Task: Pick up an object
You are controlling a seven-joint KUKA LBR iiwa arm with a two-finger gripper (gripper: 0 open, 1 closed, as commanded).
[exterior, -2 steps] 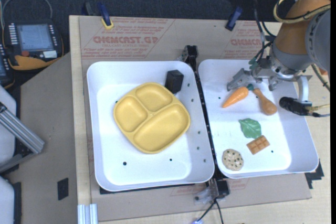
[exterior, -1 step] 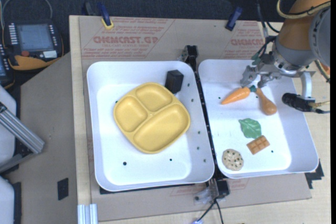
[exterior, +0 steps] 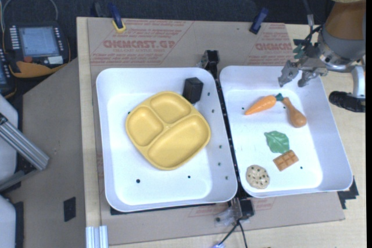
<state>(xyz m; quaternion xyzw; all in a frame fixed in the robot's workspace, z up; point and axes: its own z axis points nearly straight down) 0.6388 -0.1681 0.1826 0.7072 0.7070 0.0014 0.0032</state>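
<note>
Gripper (exterior: 294, 74) hovers over rt bin (exterior: 331, 125) top edge, fingers spread open w/ nothing btwn them. Just below: toy carrot (exterior: 260, 104) beside drumstick (exterior: 294, 112). Lower down: green leaf (exterior: 277, 140), possibly a waffle (exterior: 285, 160), cookie (exterior: 257, 176). Left bin (exterior: 110, 142) has yellow divided plate (exterior: 168, 129).

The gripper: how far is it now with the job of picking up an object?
Nothing looks picked up yet. The gripper, fingers open, hovers at the right bin's far edge, holding nothing. The toy carrot, drumstick, green leaf, waffle piece and cookie lie untouched. Descending, closing and lifting remain.
</note>
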